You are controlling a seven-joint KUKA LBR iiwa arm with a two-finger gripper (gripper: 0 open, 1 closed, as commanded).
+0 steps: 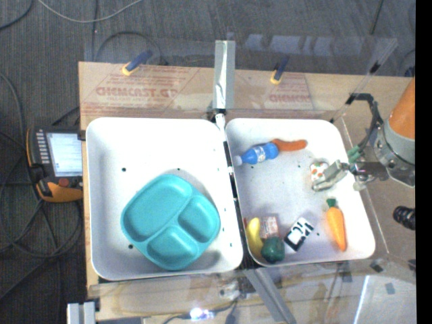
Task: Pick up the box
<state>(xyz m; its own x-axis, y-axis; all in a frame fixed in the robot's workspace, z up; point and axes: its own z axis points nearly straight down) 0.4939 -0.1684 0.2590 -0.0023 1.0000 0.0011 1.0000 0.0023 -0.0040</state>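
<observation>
A small black-and-white box (pixel 299 233) lies tilted near the front of the right bin (pixel 351 245). A smaller brownish box (pixel 270 225) stands just left of it, between a yellow banana (pixel 252 233) and a dark green round thing (pixel 273 250). My gripper (pixel 329 175) reaches in from the right and hangs over the right-middle of this bin, well behind the boxes. A small white and orange object (pixel 317 170) sits right at its tip; whether they touch is unclear.
A carrot with a green top (pixel 336 226) lies right of the black-and-white box. A blue bottle (pixel 259 154) and an orange piece (pixel 291 144) lie at the back. The left bin (pixel 108 181) holds a teal divided plate (pixel 171 221).
</observation>
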